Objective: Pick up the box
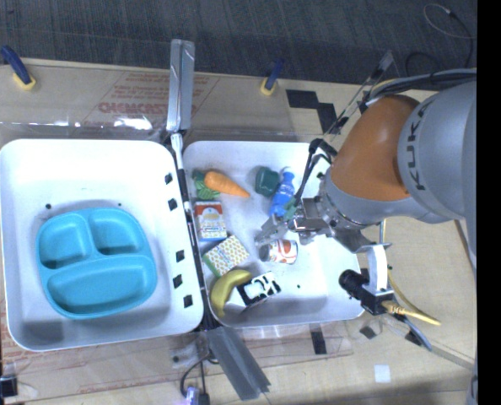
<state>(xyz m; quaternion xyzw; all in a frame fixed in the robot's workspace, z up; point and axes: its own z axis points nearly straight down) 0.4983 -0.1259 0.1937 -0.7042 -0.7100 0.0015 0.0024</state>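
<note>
In the right bin, a small red and white box lies flat near the left wall. Just below it lies a flat box with a yellow-green pattern, turned at an angle. My gripper hangs over the middle of the right bin, to the right of both boxes and apart from them. It sits right above a red and white can and next to a blue bottle. I see neither box in its grasp.
An orange carrot and a dark green cup lie at the bin's back. A banana and a black and white object lie at the front. The left bin holds a blue divided plate.
</note>
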